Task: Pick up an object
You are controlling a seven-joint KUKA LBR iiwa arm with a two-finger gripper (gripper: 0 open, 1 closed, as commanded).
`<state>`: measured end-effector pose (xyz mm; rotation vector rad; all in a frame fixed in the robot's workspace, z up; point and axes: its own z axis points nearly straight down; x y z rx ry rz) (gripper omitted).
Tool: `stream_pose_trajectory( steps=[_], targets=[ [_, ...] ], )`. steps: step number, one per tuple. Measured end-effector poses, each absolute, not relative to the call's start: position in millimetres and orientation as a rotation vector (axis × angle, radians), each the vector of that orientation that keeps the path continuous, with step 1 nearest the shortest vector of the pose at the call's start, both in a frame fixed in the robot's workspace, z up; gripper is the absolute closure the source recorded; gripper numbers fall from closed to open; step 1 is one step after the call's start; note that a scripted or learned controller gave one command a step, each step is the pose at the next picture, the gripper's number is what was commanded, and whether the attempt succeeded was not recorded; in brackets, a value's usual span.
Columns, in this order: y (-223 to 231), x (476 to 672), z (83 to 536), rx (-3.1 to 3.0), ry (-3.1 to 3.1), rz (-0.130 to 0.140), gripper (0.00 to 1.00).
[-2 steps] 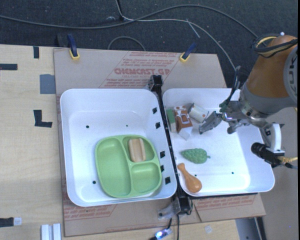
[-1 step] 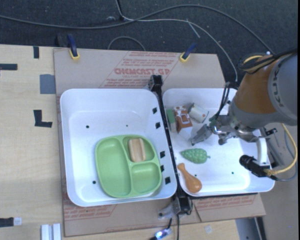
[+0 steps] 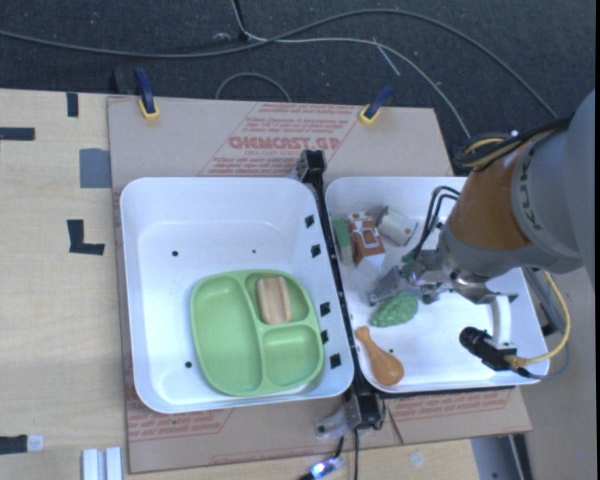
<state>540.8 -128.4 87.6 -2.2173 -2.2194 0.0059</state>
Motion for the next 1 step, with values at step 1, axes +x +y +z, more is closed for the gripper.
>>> stream_pose_trajectory(
  steps=[1],
  targets=[
    [-127.9, 541.6, 100.0, -2.217, -2.221, 0.003, 1.00]
  ],
)
